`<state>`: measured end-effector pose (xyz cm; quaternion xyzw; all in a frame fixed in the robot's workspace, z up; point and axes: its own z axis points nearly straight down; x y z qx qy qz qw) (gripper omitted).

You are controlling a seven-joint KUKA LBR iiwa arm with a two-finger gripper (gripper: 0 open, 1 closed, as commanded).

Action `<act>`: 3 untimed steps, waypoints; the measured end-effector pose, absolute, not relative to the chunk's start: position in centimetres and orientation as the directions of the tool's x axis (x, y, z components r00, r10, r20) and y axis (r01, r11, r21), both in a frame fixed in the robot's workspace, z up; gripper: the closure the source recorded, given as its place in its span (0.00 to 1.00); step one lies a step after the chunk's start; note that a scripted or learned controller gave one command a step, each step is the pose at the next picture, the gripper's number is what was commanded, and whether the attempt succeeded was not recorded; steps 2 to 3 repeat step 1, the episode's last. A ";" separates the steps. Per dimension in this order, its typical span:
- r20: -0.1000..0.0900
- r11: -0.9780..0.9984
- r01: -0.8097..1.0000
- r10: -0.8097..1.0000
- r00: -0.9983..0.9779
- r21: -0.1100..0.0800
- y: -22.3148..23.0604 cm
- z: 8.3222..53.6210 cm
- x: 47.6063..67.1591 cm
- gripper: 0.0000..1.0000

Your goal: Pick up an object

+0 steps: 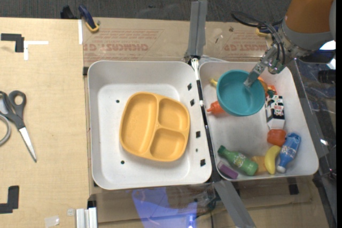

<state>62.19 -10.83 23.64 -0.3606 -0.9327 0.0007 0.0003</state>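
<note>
The right bin (305, 131) holds a teal bowl (239, 96) at its back. My gripper (250, 81) reaches down from the right and its tip sits over the bowl's inner right side. Around the bowl lie a small orange piece (215, 109), a yellow bit (213, 83) and a black-and-white toy (276, 107). Along the front of the bin lie a green bottle (239, 160), a purple piece (228, 170), a yellow banana (271, 159), a blue bottle (288, 151) and an orange item (276, 136).
The left bin (101, 115) holds a yellow divided plate (155, 126). Scissors (18, 120) lie on the wooden bench at the far left. A blue clamp (88, 17) sits at the back edge. A grey divider bar (197, 29) runs between the bins.
</note>
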 end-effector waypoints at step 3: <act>0.000 0.701 0.713 0.713 -0.701 -0.002 -5.4 25.6 60.5 1.00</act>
